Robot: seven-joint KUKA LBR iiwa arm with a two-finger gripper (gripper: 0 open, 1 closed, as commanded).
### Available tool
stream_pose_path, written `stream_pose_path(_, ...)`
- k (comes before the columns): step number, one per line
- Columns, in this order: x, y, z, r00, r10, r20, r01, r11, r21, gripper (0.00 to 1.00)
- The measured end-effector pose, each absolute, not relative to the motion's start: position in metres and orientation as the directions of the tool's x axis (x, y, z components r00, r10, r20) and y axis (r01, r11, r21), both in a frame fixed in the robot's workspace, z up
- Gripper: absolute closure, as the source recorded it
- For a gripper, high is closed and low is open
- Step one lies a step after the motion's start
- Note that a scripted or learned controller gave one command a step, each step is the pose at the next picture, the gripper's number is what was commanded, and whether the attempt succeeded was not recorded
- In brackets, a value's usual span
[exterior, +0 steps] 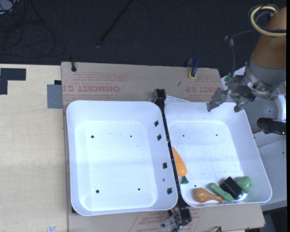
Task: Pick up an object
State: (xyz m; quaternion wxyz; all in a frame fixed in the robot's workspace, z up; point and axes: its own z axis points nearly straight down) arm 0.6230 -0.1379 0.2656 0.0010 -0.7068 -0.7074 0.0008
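Still pre-grasp: gripper (226,99) hovering spread wide and holding nothing over the right bin's (259,151) far rim; next, reaching toward the carrot (179,163).

Bench (24,144) on the left is pale wood w/ a few dark grey squares stuck on near the top edge. A brown cardboard sheet (135,81) w/ red print lies across the middle, clipped at the back by a blue-yellow clamp (193,68). Behind, dark floor (135,23) w/ loose cables (24,33). Light is even, soft shadows.
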Motion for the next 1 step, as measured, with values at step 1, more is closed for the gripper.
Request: stream_pose_path(1,0.61,-0.1086,0.0794,0.0,1.0,0.001,1.0,0.0,-0.006,0.0)
